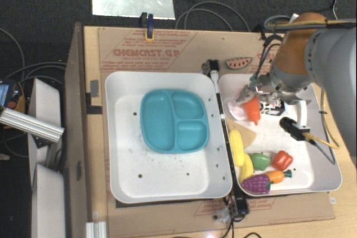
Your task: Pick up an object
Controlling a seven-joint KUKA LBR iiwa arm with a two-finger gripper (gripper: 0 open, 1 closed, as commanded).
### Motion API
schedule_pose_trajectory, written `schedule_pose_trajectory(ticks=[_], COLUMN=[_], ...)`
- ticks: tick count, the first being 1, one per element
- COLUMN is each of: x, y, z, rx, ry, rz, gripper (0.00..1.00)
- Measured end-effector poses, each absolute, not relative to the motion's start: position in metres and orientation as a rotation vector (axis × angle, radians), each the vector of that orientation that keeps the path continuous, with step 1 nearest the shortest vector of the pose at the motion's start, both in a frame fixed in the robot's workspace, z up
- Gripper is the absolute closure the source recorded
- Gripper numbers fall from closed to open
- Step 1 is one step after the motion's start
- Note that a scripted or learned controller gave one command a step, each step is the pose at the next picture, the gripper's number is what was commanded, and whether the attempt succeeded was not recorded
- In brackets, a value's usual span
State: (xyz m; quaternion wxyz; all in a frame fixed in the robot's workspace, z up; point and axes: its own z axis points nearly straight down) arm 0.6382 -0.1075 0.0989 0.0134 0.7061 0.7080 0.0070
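Note:
My gripper (263, 98) is low in the upper part of the right bin (326, 173), under the grey arm that comes in from the right. An orange-red toy vegetable (252, 110) is right at the gripper's left side, tilted, and touches or nearly touches it. I cannot tell whether it is held. A pale pink piece (239, 112) lies just left of it on the bin floor.
In the front of the right bin lie a yellow banana (237, 149), a pale cheese wedge (246, 134), a green pepper (259, 161), a red tomato (283, 160), an orange carrot (276, 176) and purple grapes (255, 184). The left bin (120, 175) holds a blue divided plate (174, 121).

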Motion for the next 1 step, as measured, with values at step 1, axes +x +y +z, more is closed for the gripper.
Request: schedule_pose_trajectory(ticks=[1], x=[0.643], y=[-0.1062], z=[0.1159], rx=[2.19], ry=[2.202], rz=[0.037], gripper=[1.0])
